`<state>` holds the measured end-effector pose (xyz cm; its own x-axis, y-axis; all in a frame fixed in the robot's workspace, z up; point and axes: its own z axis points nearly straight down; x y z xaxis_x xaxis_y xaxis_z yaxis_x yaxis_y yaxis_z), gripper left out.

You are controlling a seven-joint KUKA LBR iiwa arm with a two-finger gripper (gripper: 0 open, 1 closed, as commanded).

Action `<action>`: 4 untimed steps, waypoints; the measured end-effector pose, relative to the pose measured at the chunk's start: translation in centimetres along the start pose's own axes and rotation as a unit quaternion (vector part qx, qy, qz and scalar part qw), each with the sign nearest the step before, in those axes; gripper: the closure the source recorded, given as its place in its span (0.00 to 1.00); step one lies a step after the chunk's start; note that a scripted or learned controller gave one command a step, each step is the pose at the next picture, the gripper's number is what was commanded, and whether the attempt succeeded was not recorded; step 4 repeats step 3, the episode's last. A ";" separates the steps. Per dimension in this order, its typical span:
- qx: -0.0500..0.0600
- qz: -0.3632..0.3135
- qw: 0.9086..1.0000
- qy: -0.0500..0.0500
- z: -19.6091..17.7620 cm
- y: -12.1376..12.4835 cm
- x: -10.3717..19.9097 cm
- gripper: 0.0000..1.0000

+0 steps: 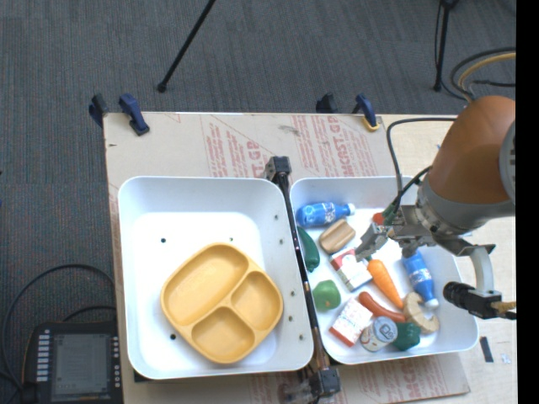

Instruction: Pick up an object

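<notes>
Hovering our gripper, fingers spread, just above-left of the carrot, whose length runs diagonally down-right.

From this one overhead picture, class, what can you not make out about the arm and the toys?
- End effector: open or shut unclear, fingers too small in the camera view.
- Right bin: far corner hidden under the arm.
- Tin: label too small to read.
- Arm: base cut off at the right edge.
</notes>
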<state>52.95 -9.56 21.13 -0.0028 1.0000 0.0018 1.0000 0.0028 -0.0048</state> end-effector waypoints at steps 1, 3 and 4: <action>-0.002 0.001 1.000 0.000 12.1 1.5 -2.7 0.00; -0.001 -0.001 1.000 0.000 2.5 -2.0 5.7 1.00; -0.001 -0.001 1.000 0.000 2.5 -2.0 5.7 1.00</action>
